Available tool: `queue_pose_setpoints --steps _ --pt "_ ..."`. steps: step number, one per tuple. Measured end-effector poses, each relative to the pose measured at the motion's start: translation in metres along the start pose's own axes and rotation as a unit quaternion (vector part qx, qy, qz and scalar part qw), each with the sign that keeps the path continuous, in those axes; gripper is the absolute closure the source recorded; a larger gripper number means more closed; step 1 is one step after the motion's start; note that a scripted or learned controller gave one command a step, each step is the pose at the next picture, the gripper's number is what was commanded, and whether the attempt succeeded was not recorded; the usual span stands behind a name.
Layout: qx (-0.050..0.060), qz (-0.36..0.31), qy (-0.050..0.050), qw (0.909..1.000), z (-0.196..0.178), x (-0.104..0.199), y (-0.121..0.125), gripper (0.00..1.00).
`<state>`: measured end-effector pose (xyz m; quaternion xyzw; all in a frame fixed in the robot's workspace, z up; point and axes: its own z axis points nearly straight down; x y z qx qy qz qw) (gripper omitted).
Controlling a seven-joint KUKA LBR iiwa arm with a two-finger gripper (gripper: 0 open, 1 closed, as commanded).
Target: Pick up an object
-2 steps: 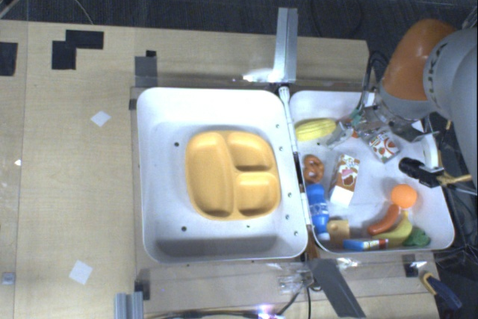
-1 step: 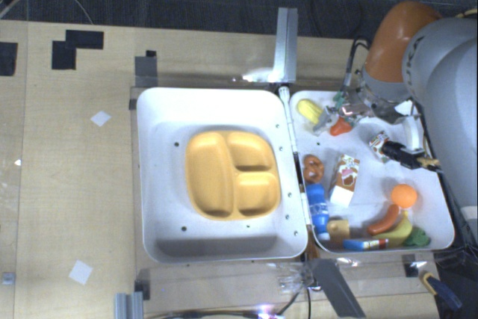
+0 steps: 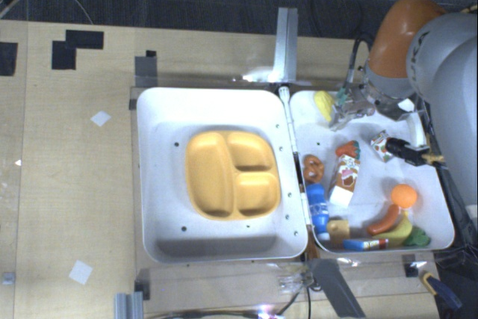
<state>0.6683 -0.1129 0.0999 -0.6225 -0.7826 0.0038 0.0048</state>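
Over the upper left corner of the right bin [image 3: 441, 217], as the camera sees it, the hand [image 3: 347, 113] hangs at the end of the grey arm [image 3: 441, 56], which reaches in from the right. Whether the hand is wide or narrow cannot be told from this angle, and nothing is visibly held in it. A yellow object [image 3: 323, 104] lies just beside it to the left, close to the bin's corner. Lower in the same bin sit a brown pretzel-like piece [image 3: 312, 167], a red and white packet [image 3: 346, 169], a blue bottle [image 3: 317, 206] along the left wall, an orange ball [image 3: 404, 196], a red sausage shape [image 3: 384, 220] and a green piece [image 3: 420, 237]. The left bin [image 3: 160, 160] holds a yellow divided tray [image 3: 230, 174] near its middle. Both bins rest side by side on the pale wooden surface [image 3: 75, 183].
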Motion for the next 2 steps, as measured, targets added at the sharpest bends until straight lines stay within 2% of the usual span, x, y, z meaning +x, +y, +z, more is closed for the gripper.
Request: queue_pose_setpoints --steps 1,2 --pt "-0.001 -0.001 0.000 1.0000 0.000 0.001 0.000 0.00" --pt "-0.010 -0.109 -0.004 0.9940 0.013 0.001 -0.017 0.00"
